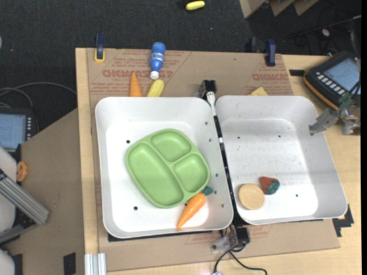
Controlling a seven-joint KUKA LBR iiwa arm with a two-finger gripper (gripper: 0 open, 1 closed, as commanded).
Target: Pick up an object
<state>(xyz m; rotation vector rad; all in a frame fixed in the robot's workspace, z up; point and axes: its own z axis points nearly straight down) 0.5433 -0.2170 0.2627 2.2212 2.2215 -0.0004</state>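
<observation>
The desk [86,153] was the biggest thing there, a board with red print, clamped at its far edge and carrying two shallow white bins side by side. The left bin [114,119] held a green plate [166,168] with three compartments, lying a little left of the bin's middle. A carrot [192,209] lay tilted against the plate's near right corner, its tip pointing toward the bin's near rim and its green top touching the plate. The right bin [275,130] had two small things close together near its front left: a tan disc [251,196] lying flat and, just beside it to the right, a strawberry [269,184]. Behind the left bin, on the bare desk, sat a small bottle [156,60] with a blue cap, a second carrot [135,86] and a yellow piece [156,87], all near one another. At the far right, over the edge of the right bin, a grey tool [322,121] reached in; I could not tell whether it was wide or narrow, and nothing sat in it.
</observation>
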